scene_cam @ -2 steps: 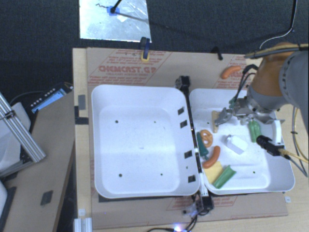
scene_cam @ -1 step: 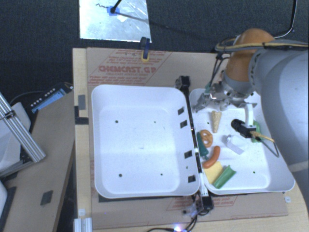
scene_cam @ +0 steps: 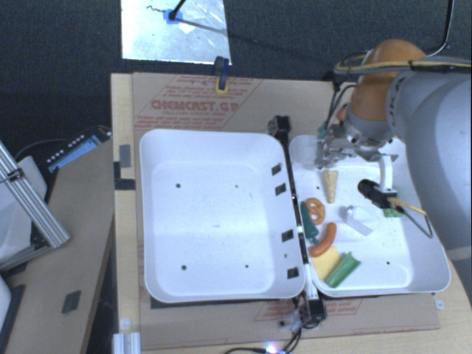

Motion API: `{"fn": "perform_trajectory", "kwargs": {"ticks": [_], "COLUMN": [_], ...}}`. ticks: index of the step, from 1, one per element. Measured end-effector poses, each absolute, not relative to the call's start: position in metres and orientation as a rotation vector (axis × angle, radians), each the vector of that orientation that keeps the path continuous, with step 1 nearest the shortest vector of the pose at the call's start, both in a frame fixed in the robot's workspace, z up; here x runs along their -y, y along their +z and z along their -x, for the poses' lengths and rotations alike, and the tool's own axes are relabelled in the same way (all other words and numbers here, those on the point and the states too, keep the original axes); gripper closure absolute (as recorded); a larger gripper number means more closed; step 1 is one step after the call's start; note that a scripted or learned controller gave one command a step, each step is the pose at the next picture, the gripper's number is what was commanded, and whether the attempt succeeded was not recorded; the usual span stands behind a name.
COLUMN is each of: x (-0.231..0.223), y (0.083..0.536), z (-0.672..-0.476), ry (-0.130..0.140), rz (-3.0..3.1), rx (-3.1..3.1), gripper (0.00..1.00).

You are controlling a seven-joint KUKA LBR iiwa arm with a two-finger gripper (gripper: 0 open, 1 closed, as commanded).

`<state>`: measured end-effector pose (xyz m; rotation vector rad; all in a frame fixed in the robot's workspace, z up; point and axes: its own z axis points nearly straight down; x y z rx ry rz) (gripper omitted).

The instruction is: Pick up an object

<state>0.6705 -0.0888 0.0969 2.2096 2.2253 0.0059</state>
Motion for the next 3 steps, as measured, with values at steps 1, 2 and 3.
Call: {"fn": "perform_trajectory", "kwargs": {"ticks": [1,2,3], "x": [0.089,0.097,0.086], "y": [0.108,0.255,0.381], "z": [-0.671,-0.671,-0.666], "ry": [0.008,0.017,0.018], "rz": [-2.203,-2.205,-2.203], "rx": [-2.228,-2.216,-2.219], "gripper": [1.00,1.00,1.00]}}
